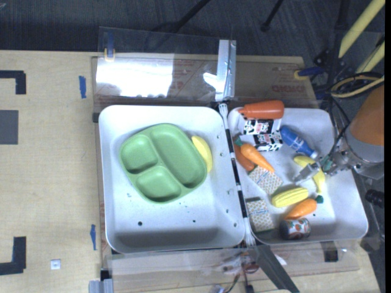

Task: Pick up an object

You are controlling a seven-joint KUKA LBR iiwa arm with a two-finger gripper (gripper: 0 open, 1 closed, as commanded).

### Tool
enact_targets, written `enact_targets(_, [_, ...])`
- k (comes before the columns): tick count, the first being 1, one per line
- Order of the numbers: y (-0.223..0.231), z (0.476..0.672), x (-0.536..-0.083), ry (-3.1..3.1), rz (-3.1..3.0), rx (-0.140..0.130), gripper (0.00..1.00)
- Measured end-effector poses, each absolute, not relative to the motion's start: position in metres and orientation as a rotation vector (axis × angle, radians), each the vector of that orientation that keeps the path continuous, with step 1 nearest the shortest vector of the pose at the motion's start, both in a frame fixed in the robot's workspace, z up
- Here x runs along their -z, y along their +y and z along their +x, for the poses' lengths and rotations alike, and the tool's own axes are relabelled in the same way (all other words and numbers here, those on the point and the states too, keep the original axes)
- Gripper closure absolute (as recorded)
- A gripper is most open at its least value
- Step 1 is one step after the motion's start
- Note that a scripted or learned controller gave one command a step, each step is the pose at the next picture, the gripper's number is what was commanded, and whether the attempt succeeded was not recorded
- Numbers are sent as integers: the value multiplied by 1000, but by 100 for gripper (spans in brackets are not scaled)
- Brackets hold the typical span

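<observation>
The yellow banana (310, 174) lies in the right bin (348, 215), toward its right side, directly at the gripper (313, 171). Its long axis runs from upper left to lower right of the frame, one end near a blue bottle (297, 141), the other pointing down toward a corn cob (289, 195). The grey fingers overlap the banana's middle; whether they are apart, together or clamped on it cannot be determined from this view.

Just below the banana lies the corn cob, angled left-low to right-high, and below it an orange carrot (300, 209) and a small tin (295, 227). To the left lies a second carrot (253, 157) pointing lower right, beside a black-and-white carton (263, 133) and an orange bottle (263, 110) along the upper wall.

The left bin (122, 224) holds a green divided plate (162, 162), with a yellow item (203, 151) touching its right edge.

The arm (366, 133) enters from the right of the frame.
</observation>
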State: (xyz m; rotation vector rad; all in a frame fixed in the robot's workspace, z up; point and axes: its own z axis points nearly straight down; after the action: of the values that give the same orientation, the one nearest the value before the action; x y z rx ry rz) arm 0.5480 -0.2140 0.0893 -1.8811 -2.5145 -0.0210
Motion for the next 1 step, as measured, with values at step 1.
enact_targets(1, [-184, 551, -111, -2495, -1914, 2, 0])
